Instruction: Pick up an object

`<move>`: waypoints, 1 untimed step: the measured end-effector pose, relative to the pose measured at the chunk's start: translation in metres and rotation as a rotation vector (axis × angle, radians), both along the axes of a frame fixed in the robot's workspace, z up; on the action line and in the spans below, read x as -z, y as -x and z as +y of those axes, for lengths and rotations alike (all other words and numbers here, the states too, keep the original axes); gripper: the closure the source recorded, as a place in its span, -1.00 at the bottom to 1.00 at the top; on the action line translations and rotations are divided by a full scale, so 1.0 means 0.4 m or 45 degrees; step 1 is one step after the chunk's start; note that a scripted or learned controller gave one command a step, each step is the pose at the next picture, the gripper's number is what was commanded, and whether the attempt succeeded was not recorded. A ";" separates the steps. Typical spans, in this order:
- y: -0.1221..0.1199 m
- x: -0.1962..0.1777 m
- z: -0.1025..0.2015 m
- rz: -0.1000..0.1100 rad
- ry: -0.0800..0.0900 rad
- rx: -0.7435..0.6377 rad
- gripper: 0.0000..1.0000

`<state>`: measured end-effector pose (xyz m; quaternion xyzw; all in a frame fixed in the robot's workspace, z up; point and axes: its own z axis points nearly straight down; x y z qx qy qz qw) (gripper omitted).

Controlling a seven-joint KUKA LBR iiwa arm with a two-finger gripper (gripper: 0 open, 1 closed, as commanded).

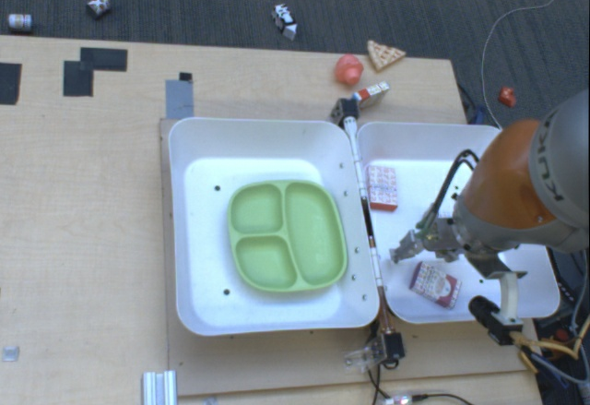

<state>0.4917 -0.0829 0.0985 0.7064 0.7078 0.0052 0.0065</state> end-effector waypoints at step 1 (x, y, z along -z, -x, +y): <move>-0.004 -0.026 0.002 -0.005 -0.001 -0.002 1.00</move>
